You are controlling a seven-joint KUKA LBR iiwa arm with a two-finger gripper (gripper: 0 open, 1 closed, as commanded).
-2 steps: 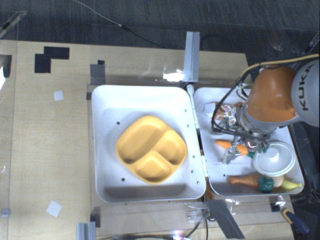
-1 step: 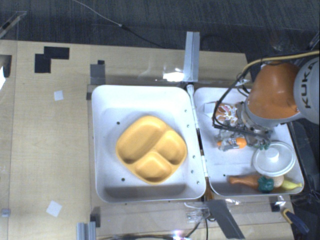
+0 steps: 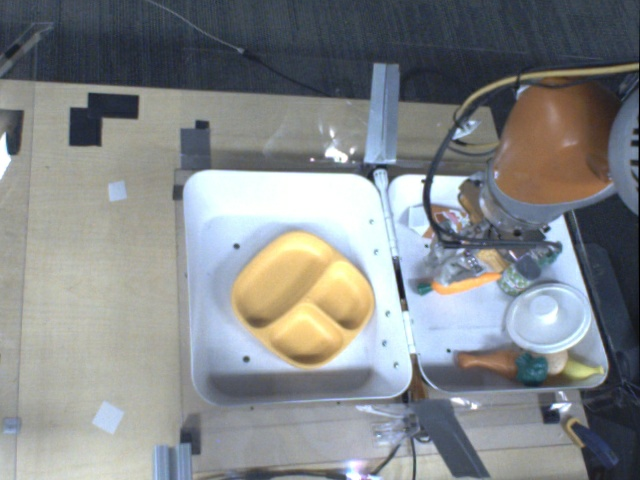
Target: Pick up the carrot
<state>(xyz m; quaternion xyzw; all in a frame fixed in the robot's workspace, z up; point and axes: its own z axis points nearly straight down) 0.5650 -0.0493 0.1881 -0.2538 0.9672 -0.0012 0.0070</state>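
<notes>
I am down inside the right bin, my orange-banded wrist hanging over its upper half and hiding much of what lies beneath. My gripper sits low near the bin's left wall, in a tangle of metal and black cable, and from this angle I cannot tell whether it is spread or closed. The carrot lies just beside and below it, a short orange stick pointing left to right, with a small green tip at its left end; whether I am touching it I cannot make out. Close to its right end stands a white round container, with a small greenish thing wedged between that and my wrist. Along the bin's bottom edge lies a brown stick-like thing, then a teal lump and a yellow piece at the corner. In the left bin rests a yellow divided plate, well apart from me.
</notes>
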